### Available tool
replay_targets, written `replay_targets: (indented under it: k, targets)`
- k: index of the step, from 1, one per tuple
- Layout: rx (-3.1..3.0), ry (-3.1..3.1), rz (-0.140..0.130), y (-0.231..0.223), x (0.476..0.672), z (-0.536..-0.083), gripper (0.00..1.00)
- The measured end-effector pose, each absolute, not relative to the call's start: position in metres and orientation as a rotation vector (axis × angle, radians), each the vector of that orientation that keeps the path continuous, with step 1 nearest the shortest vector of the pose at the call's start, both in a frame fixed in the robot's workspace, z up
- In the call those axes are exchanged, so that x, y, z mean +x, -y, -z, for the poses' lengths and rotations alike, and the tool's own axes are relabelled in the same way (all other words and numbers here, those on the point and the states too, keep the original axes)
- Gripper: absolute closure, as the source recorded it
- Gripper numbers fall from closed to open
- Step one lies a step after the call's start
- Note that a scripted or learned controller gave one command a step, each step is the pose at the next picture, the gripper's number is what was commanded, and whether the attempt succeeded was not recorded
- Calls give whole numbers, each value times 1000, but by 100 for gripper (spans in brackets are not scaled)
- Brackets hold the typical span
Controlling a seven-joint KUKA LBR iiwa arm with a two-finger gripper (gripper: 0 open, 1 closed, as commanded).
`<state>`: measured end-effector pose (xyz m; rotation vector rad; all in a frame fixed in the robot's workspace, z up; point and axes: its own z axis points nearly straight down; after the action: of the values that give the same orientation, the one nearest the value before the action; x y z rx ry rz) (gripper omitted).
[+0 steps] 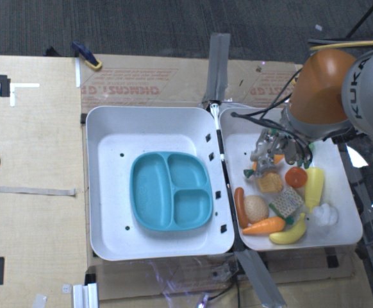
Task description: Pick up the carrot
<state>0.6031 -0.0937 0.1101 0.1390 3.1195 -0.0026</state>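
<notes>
The tapered orange plastic carrot (264, 226) is still lying unlifted at the near edge of the right shallow white bin (340, 236). The two-finger metal gripper (268, 151) is being held farther back; its grip state cannot be told.

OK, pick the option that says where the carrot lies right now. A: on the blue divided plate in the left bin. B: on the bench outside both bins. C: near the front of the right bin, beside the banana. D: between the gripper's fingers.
C: the carrot lies near the front wall of the right bin, next to the banana, with the gripper further back.
</notes>
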Motion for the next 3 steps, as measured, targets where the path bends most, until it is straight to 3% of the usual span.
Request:
replay_targets:
  k: [1,2,3]
  targets:
    - [139,-3120,2,94,603,-110,0]
    - [214,-3130,0,97,587,-94,0]
    - [209,-3124,2,96,589,-104,100]
